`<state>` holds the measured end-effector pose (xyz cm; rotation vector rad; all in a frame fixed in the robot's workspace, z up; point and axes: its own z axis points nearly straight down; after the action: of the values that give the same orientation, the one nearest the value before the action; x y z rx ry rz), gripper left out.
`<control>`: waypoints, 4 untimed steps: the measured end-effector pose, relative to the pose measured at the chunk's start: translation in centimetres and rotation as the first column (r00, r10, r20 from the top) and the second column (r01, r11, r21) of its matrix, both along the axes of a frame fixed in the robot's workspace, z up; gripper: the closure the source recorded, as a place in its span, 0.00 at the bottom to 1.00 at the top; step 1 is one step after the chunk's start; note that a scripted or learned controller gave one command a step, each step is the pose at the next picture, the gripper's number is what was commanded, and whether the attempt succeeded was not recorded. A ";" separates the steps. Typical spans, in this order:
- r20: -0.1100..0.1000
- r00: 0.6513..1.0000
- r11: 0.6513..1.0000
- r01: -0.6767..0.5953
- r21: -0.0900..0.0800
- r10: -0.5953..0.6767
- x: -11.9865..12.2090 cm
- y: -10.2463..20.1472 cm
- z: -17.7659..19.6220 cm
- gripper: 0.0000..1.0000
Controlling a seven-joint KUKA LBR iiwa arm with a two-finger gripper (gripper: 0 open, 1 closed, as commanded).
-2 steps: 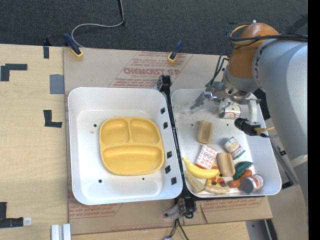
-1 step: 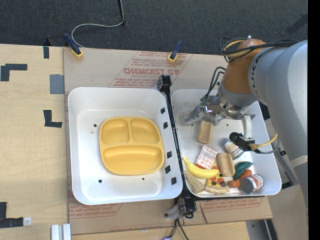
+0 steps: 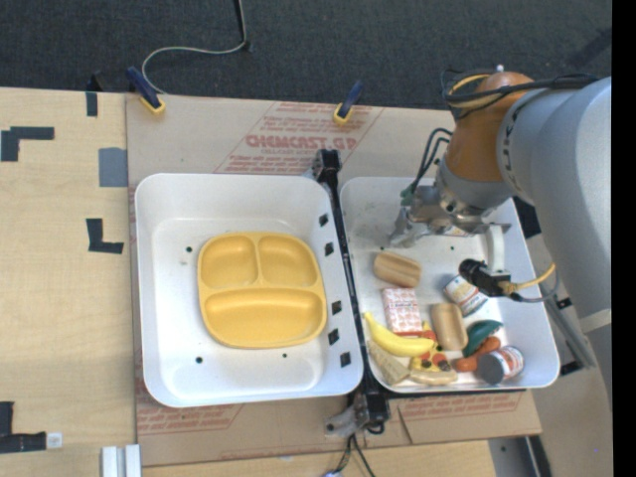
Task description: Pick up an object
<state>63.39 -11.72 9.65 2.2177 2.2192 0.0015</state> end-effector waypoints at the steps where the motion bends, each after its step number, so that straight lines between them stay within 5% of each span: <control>1: 0.000 1.000 1.000 0.000 0.000 0.000 0.0 0.0 0.0 0.00; 4: -0.001 1.000 1.000 -0.002 0.003 0.002 3.6 -2.4 -1.1 0.00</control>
<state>66.95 -14.13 8.60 2.2172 2.2235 0.0041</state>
